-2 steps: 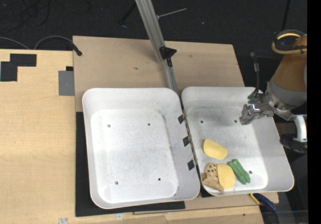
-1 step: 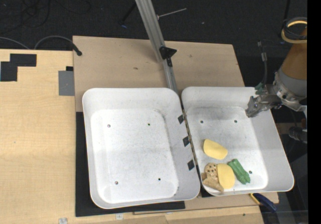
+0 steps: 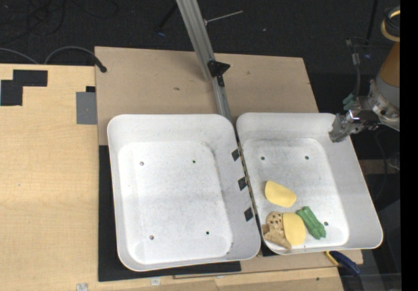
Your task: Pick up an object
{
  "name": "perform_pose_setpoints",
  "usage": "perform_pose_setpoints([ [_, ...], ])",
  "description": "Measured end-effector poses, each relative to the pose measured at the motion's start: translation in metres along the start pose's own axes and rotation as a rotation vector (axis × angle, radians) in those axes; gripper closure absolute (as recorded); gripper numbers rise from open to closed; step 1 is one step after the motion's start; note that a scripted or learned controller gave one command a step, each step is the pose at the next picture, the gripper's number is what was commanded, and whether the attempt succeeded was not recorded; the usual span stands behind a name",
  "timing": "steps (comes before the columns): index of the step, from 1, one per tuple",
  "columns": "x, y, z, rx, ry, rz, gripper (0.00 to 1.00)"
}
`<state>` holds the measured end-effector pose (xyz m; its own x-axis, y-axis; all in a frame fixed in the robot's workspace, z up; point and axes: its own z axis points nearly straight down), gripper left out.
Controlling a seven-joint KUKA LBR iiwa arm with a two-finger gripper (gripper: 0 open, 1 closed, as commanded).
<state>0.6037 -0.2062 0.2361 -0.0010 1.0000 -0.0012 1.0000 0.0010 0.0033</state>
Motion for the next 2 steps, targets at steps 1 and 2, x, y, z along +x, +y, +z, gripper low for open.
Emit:
perform_pose_setpoints([
  [1, -0.001, 0.001, -0.053, -0.001, -0.001, -0.001, 1.0],
  [2, 0.045, -0.002, -0.041, 0.007, 0.003, -0.002, 1.0],
])
